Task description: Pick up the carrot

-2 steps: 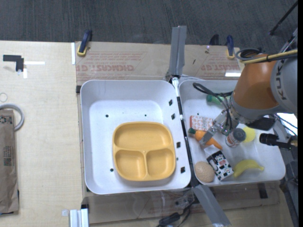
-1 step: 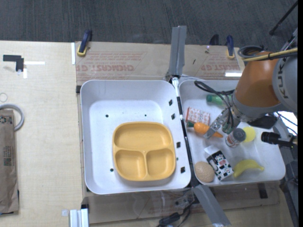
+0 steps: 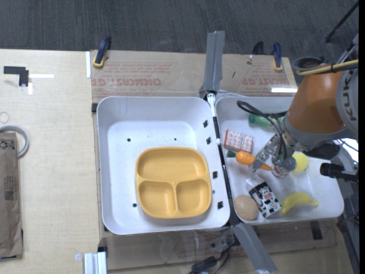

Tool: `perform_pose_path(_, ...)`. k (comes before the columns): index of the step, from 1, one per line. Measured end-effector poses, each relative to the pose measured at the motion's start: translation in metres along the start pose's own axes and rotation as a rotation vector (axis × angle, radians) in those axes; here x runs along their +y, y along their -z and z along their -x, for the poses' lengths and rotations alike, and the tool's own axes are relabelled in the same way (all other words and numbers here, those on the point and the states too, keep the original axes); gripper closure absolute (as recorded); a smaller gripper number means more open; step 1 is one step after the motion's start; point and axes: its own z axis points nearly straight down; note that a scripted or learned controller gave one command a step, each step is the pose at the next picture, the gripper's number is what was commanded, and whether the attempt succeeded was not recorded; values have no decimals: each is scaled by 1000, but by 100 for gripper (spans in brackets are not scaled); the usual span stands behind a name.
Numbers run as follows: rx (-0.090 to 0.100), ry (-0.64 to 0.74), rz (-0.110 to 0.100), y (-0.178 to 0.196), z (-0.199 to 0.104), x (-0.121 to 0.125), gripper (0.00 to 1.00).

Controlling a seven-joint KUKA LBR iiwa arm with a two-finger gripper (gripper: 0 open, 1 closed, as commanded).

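Bench front, nearest the camera: yellow three-compartment plate [image 3: 172, 182] flat in the left bin [image 3: 108, 153]. In the right bin [image 3: 331, 209], along the near wall, a round tan cookie-like piece [image 3: 246, 206], touching it a small black-and-white patterned box [image 3: 264, 199], then a banana [image 3: 298, 202] further right. Mid-bin, carrot [image 3: 245, 158], orange with a green tip toward the divider, lying just below a red-and-white carton [image 3: 238, 138]. Gripper [image 3: 270, 161] down at the carrot's right end, metal fingers [image 3: 265, 152] slanting toward it and seemingly touching; cannot tell how wide the claw stands or whether anything sits between the fingers. Just right of the gripper, a yellow lemon-like fruit [image 3: 300, 162]. Farther back, a green item [image 3: 260, 119] partly under a black cable. Beyond the bins, cardboard sheet [image 3: 154, 76] held by blue clamps.
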Motion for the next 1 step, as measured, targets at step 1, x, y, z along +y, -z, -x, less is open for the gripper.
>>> perform_pose_path(1, -2, -243, 0, 60, 32, 10, 100)
